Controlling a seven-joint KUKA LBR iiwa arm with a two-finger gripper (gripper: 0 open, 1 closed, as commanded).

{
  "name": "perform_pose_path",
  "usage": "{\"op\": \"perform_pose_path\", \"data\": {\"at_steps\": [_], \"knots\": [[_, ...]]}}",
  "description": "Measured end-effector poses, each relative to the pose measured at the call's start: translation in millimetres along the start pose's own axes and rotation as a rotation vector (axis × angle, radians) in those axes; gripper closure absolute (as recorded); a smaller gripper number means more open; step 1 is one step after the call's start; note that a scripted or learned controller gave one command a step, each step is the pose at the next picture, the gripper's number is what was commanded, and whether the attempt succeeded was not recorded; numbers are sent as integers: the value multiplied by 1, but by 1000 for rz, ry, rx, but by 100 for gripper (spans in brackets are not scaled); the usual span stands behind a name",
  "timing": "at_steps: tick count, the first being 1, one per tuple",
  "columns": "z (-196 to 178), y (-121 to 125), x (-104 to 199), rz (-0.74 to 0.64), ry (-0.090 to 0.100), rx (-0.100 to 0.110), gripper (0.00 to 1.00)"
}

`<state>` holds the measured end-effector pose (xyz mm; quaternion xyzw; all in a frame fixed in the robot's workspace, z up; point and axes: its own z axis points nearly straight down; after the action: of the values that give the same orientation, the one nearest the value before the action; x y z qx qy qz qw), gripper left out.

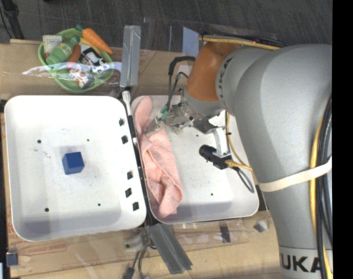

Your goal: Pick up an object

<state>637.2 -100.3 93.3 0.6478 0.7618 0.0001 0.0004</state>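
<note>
A pink cloth (159,161) lies crumpled along the left wall of the right bin (223,205), from its far corner down toward the near edge. A blue cube (73,163) sits alone in the left bin (25,214), left of its middle. My gripper (170,116) is low at the far end of the right bin, right beside the cloth's upper part. The wrist and its orange band (202,74) hide much of the gripper from above.
A green bowl (77,60) heaped with toy vegetables and packets stands behind the left bin. A black cable fitting (214,156) hangs over the right bin's floor. The grey arm (281,127) covers the bench's right side.
</note>
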Motion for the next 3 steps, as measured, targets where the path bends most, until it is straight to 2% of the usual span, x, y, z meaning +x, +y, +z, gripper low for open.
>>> {"op": "perform_pose_path", "data": {"at_steps": [1, 2, 3], "knots": [[2, -62, 12, -9, 2, 4, 0], [-8, -62, 12, -12, 1, 6, 100], [-117, -17, 61, -112, 1, 2, 100]]}}
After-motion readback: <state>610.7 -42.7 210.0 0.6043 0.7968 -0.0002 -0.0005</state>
